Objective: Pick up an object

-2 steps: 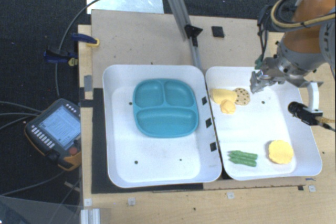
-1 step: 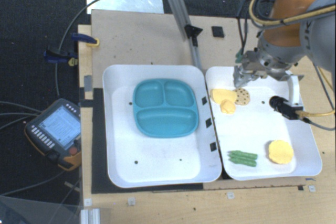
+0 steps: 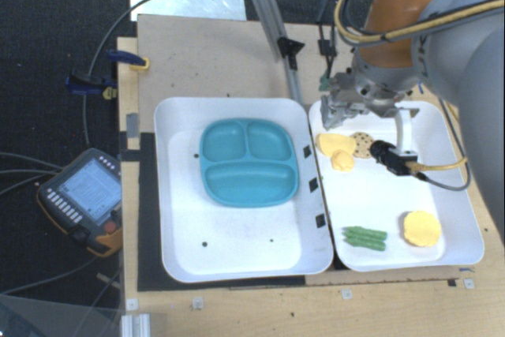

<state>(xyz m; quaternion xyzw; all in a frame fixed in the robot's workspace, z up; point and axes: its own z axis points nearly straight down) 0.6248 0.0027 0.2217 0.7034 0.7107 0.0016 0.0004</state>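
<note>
Camera view, looking down at a slant. In the left bin [image 3: 237,237], toward its far half, a teal plate [image 3: 248,162] with 3 compartments, lying flat. Right of the plate, past the 2 meeting rims, the right bin [image 3: 458,193].

Just right of the plate's far edge, a yellow lump [image 3: 333,143] on the bin floor. Touching the lump on its near side, level with the plate's middle, a smaller yellow piece [image 3: 343,162]. A little further right of the plate than the lump, and touching it, a round speckled cookie [image 3: 362,144].

Right of the plate and nearer the camera than its near edge, green beans [image 3: 364,237], lying flat and well apart from the lump. Furthest right of the plate, near the beans, a yellow disc [image 3: 421,228].

Right of the plate's far edge, directly over the lump, the claw [image 3: 334,113], pointing down and close above it. Cannot tell whether spread or pressed together, nor whether touching the lump. Beyond the claw, further right of the plate, the orange band [image 3: 398,12] and the grey arm [image 3: 465,35].

Under both bins, a brown worktop [image 3: 205,59]. Far left of the plate, off the worktop, a grey pendant [image 3: 83,197] with a lit screen. Up and left of the plate, at the worktop's edge, 2 blue clamps [image 3: 126,59] with yellow tips.
</note>
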